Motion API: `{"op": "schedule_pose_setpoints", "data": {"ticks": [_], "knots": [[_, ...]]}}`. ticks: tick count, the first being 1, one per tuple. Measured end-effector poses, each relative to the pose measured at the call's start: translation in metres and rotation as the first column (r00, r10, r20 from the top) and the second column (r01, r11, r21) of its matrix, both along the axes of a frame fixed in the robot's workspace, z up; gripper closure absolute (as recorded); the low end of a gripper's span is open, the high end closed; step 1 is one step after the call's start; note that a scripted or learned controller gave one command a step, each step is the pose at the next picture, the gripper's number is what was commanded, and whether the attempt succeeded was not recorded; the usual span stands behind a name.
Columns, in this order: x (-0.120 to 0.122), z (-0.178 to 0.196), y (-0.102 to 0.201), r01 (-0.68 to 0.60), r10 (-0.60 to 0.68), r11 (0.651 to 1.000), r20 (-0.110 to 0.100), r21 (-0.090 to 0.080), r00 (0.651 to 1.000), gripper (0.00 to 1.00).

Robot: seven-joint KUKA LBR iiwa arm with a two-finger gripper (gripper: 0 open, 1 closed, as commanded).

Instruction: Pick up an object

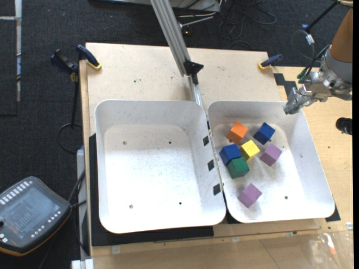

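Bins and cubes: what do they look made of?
Bins: likely thin moulded plastic, white, matte, with rounded corners and scuff specks. Cubes, e.g. the orange cube and green cube: solid colour, matte, sharp-edged; painted wood or foam, can't tell which.

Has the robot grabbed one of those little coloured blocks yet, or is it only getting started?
It looks like an early stage. Nothing looks done: all seven blocks, such as the orange block and the yellow block, lie in the right bin. In hand: the gripper hovers over that bin's upper right rim, apart from the blocks. Left: reaching a block, gripping it and lifting.
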State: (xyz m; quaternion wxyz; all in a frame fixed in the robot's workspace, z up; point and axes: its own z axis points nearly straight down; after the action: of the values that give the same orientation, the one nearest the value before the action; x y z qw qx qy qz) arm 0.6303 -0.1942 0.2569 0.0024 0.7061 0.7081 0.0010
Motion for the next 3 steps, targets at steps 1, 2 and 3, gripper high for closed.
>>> {"op": "schedule_pose_setpoints", "data": {"ticks": [1, 2, 3], "knots": [[0.002, 0.001, 0.062, -0.006, 0.006, 1.0, -0.004, 0.004, 1.0, 1.0], [0.005, -0.01, 0.111, -0.005, 0.005, 1.0, -0.006, 0.004, 1.0, 1.0], [-0.009, -0.02, 0.166, -0.005, 0.005, 1.0, -0.007, 0.004, 1.0, 1.0]]}}
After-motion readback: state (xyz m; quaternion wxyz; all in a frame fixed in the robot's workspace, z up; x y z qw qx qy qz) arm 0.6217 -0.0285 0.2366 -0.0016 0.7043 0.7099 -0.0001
